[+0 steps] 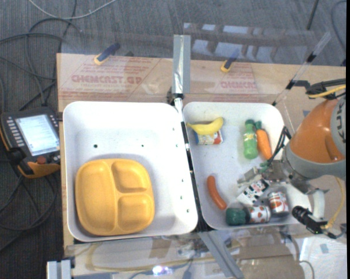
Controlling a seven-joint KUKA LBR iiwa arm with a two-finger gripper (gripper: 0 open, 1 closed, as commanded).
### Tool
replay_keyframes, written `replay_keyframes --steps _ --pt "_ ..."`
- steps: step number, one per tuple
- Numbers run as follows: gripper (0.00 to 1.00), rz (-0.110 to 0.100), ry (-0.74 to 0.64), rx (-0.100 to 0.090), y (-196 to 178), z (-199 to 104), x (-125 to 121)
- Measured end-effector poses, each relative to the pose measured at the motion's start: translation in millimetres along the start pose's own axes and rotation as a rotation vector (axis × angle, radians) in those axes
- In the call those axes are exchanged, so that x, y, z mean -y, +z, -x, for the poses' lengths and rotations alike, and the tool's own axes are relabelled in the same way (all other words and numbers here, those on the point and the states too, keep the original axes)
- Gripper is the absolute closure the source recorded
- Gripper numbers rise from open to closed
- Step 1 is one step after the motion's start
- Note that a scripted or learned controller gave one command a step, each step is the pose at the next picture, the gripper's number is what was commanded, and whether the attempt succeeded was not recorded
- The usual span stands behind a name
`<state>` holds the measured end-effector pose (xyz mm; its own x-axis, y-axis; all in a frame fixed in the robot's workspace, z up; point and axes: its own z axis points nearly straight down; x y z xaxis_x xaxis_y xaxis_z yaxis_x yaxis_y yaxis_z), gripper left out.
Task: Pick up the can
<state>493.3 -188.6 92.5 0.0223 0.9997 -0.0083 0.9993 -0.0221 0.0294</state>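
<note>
We find the can (258,214) lying on its side in the right bin (233,110), close to that bin's near wall at about five o'clock from the bin's middle. Its long axis runs roughly nine to three o'clock, tipped slightly, with a dark green object (235,216) touching its nine o'clock end and a second small red-and-white can-like item (277,203) just beside it at two o'clock. A printed white pack (253,190) lies just above it at twelve o'clock. The end effector (271,173) sits low in the same corner of the bin, under the orange-banded wrist, and the can lies from it at about seven o'clock, near. We cannot tell whether it is released or clenched, since the clutter and the wrist mask it; nothing is seen grasped. In our judgement the coming move turns on a short travel toward seven o'clock and closing across the can's short axis, with crowding neighbours the main risk.
</note>
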Motion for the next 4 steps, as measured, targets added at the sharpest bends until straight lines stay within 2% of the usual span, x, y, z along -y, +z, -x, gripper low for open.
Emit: replay_keyframes --steps 1,2,3,4 --pt "0.00 -0.026 -0.090 -0.019 2.7 19.9 -16.3" --pt "1.00 -0.005 -0.089 -0.005 -9.6 23.2 -22.4" --pt "0.00 -0.013 -0.089 -0.009 -7.7 22.7 -20.1" --pt "0.00 -0.013 -0.173 -0.014 3.5 22.4 -101.3"
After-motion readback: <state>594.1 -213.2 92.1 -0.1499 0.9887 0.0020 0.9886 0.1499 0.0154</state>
